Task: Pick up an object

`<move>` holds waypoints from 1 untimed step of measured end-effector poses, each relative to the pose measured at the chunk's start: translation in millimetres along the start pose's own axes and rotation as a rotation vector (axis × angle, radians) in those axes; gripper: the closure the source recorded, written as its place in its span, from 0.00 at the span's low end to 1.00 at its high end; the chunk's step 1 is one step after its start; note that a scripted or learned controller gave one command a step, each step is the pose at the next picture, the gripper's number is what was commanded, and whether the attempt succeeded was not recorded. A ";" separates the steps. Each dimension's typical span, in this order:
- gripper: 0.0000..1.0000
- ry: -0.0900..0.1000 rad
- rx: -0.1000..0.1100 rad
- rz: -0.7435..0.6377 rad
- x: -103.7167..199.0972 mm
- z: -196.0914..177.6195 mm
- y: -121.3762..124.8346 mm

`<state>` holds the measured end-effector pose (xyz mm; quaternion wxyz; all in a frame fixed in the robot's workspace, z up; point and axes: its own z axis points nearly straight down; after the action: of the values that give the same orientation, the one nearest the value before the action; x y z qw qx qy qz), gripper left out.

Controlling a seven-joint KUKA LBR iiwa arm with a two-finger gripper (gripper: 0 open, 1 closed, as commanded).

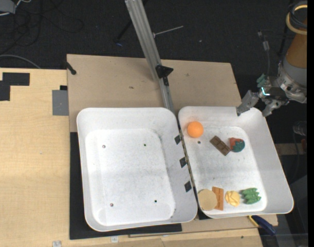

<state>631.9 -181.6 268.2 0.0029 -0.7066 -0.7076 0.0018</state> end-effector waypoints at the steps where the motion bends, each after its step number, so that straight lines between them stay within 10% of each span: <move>1: 0.00 -0.001 -0.004 -0.003 0.4 -2.4 0.8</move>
<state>632.7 -181.3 270.6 0.0011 -0.7056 -0.7086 0.0010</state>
